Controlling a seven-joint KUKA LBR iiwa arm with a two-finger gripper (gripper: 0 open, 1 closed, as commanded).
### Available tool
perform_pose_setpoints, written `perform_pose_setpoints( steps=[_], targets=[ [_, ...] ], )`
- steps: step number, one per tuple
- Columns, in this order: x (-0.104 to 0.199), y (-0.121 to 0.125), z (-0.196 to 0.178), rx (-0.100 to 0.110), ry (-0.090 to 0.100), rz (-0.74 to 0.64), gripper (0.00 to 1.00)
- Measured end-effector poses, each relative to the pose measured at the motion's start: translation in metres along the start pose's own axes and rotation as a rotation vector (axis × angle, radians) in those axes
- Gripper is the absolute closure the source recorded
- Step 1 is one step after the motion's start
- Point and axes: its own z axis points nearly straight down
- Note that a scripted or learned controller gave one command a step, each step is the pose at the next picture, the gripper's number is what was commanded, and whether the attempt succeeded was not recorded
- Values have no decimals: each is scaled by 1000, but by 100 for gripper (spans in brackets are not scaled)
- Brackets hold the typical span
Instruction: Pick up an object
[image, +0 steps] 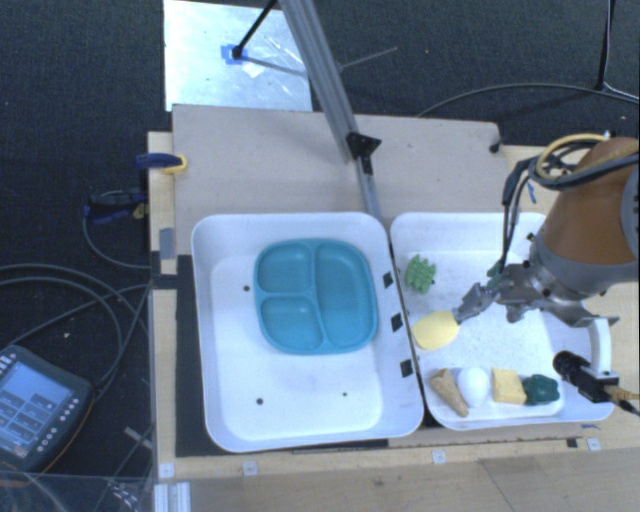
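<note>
The right bin (455, 238) holds several small objects. A yellow lemon-like piece (435, 330) lies near its left wall, and a green leafy piece (420, 272) sits above it. Along the front wall lie a tan cone (448, 391), a white egg (473, 384), a yellow block (508, 387) and a dark green lump (541, 389). My gripper (468, 305) hangs over the right bin, its tip just right of and above the yellow piece. I see nothing held in it.
The left bin (225, 330) holds a blue divided plate (315, 296). A grey pole (335, 95) slants down to the bins' back edge. The arm's orange band (595, 215) and cables sit over the right bin's right side.
</note>
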Motion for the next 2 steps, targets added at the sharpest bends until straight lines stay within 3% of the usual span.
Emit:
perform_pose_setpoints(
  steps=[2],
  targets=[
    [-3, -5, 96, 1, 0, 0, 0]
  ],
)
